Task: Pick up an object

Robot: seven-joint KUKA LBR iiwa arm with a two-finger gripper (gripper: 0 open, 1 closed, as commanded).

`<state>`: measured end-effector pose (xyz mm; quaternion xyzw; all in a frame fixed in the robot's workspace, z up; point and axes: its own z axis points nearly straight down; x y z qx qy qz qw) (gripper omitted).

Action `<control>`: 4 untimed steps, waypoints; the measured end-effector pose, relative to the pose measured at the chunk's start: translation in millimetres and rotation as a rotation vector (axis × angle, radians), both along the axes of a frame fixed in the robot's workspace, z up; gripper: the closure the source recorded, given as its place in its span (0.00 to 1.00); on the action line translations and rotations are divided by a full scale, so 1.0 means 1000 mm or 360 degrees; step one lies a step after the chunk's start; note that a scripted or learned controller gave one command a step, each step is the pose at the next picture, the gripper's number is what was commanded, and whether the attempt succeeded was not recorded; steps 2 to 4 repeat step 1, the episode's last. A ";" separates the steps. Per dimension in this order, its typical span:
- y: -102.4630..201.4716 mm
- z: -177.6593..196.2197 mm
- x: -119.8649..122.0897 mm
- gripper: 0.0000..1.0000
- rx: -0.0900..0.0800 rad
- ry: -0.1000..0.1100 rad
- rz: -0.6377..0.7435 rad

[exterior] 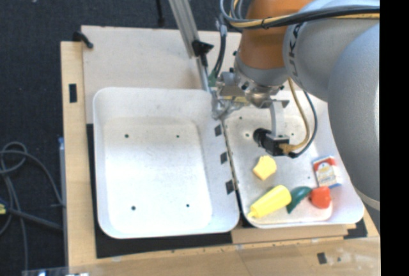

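Grey arm (345, 57) loomed closest, reaching over the right bin (246, 140). Its gripper (220, 104) hung at that bin's far corner, up and left of the yellow block (265, 168); whether it was spread or closed could not be told, and nothing showed in it. This looked like the approach: next, it would need to shift toward the block and descend. Just below the block lay a long yellow toy (270, 201), possibly crowding a grasp. A small carton (326, 172) sat to the block's right, a red piece (321, 197) to its lower right, and the left bin (153, 160) well to its left.
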<state>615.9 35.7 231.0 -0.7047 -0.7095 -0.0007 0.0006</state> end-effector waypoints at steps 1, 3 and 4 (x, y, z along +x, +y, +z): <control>0.049 -0.006 -0.029 1.00 0.0000 0.0003 0.0000; 0.049 -0.006 -0.029 1.00 0.0000 0.0003 0.0000; 0.049 -0.006 -0.029 1.00 0.0000 0.0003 0.0000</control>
